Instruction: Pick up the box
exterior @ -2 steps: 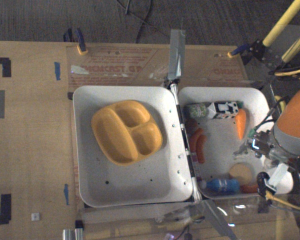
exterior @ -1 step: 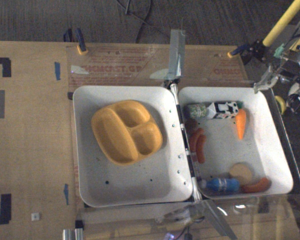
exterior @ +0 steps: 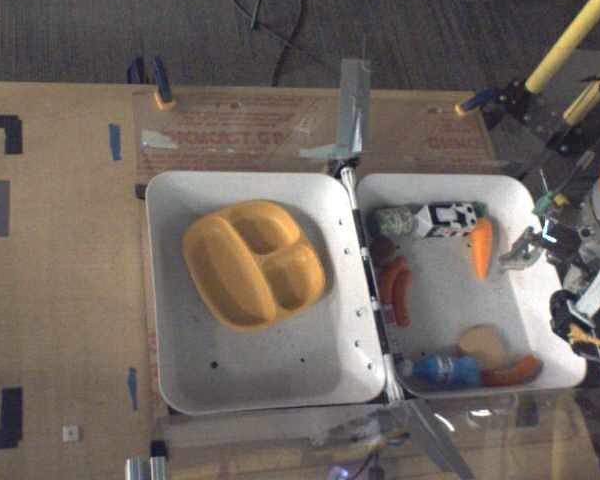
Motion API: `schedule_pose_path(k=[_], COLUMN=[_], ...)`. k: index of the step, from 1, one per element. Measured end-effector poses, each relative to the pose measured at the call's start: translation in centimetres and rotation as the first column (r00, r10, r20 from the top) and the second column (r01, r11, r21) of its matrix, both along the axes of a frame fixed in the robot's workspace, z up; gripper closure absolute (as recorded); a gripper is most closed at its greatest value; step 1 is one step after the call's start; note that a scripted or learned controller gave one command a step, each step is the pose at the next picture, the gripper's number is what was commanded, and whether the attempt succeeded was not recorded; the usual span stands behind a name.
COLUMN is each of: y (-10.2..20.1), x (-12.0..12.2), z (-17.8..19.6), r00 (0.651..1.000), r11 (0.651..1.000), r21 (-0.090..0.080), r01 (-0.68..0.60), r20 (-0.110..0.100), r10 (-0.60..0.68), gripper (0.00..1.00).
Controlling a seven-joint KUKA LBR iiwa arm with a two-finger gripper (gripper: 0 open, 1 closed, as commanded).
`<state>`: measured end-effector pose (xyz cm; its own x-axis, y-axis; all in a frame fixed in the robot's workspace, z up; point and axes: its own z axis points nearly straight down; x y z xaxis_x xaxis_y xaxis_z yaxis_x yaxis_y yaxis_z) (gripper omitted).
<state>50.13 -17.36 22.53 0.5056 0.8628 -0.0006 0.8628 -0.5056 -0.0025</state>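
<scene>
Camera view: the box (exterior: 435, 219), a carton with a green end and a black-and-white cow-patched end, is laid flat along the far wall of the right bin (exterior: 515, 298). A carrot (exterior: 483, 247) is just beside it. Open floor is seen mid-bin. The gripper (exterior: 525, 251) is over the right rim; its state cannot be told.

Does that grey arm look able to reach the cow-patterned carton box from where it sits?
Probably yes. The cow-patterned carton box lies uncovered along the right white bin's far wall, with only the orange carrot beside its end. The gripper sits just past that carrot.
</scene>
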Motion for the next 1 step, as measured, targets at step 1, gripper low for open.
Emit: schedule_pose_path(k=[1], y=[-4.14], x=[0.22], z=[21.01], r00=[0.991], r11=[0.991], r21=[-0.002], r01=[0.137], r20=[0.003], r10=[-0.137], gripper=[0.00])
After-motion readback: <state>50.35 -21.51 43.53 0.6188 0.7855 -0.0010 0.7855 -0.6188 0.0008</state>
